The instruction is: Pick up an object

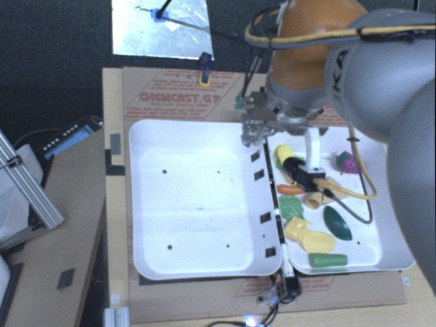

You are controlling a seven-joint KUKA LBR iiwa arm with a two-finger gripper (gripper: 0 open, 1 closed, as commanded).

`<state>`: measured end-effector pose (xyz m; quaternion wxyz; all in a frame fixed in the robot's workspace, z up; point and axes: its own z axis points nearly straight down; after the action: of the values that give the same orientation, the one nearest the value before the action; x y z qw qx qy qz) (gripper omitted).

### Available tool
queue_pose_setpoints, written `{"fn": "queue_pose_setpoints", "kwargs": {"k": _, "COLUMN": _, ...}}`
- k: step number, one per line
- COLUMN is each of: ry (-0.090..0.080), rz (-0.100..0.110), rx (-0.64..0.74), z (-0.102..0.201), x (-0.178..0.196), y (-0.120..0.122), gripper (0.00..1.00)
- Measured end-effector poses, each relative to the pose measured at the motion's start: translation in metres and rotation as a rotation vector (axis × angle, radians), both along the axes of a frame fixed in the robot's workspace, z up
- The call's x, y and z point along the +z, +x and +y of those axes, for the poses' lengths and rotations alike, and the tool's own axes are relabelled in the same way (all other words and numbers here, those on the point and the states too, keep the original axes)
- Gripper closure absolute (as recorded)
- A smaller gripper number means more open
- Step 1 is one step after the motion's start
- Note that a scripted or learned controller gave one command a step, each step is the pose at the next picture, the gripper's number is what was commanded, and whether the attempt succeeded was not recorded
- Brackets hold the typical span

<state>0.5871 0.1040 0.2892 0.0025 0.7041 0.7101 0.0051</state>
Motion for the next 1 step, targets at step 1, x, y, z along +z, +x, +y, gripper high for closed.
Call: {"fn": "queue_pose_setpoints", "kwargs": {"k": 1, "ry": 0.0, "rz": 0.005, "rx": 0.003, "z": 0.0838, "x": 0.006, "y": 0.031, "gripper": 1.0}}
